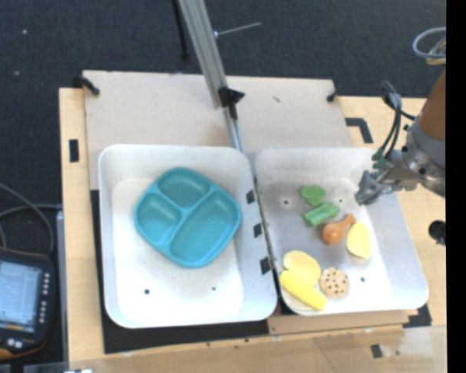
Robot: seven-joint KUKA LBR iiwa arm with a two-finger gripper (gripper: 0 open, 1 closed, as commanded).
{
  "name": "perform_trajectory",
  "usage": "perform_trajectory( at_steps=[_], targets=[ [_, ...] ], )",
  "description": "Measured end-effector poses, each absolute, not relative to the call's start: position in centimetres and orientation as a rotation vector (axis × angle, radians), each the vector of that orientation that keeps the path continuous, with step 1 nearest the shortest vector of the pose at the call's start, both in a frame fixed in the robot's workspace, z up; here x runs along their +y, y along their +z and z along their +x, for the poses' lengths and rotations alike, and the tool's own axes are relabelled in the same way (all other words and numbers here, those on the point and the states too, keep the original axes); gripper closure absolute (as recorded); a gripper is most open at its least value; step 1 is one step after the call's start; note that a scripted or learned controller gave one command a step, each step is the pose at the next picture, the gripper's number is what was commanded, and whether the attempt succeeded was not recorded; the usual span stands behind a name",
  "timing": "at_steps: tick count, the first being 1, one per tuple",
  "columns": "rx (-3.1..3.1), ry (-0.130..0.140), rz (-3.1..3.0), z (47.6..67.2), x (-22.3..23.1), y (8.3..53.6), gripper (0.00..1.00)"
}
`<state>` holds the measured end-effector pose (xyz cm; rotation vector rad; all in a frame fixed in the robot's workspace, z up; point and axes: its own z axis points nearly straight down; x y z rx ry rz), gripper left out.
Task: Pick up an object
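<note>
While my claw [368, 190] hangs over the upper right part of the right bin [396, 286], I cannot tell how it stands, and nothing shows in its grip. Below and left of it lie two green pieces [317, 206], an orange drumstick [336, 229], a yellow wedge [359, 240], a cookie [334, 283] and a banana [301, 289]. A blue tray [188, 217] sits in the left bin [116, 286].

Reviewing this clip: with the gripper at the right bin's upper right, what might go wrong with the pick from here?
1. The small toy food pieces crowd together: the orange drumstick-shaped piece touches the pale yellow wedge, so a grasp may shove a neighbour or take two.
2. The gripper sits near the right white bin's rim, beside the pieces, so a straight descent may close on nothing.
</note>
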<state>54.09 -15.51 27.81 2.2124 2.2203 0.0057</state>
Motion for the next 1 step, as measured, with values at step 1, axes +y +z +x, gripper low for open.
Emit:
perform_trajectory(
  at_steps=[1],
  targets=[
    [2.227, 0.001, 2.215, 54.99, -10.26, 26.27, 1.0]
  ],
)
